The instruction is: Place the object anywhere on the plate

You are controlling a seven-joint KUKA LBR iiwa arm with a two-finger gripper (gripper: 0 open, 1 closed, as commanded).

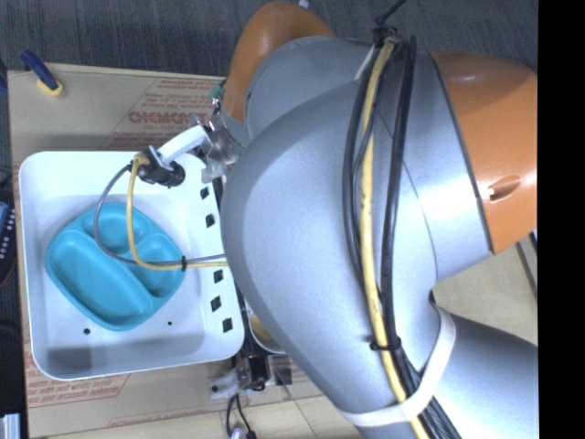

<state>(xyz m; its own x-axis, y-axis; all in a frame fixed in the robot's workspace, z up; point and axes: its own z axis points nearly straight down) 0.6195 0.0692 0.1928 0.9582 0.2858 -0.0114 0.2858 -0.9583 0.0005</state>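
A light blue divided plate (pixel 108 268) lies in the left white bin (pixel 46 346), toward its middle. It has three compartments and nothing shows on it. The grey arm (pixel 366 218) with its orange band (pixel 494 154) rises close to the camera and hides the right bin and whatever lies there. Yellow and black cables (pixel 135 236) from the arm loop over the right part of the plate.
The bins rest on brown cardboard (pixel 137 99). A small blue and yellow thing (pixel 41 73) lies at the cardboard's far left corner. A white bracket with a black connector (pixel 169 167) juts over the left bin's far edge.
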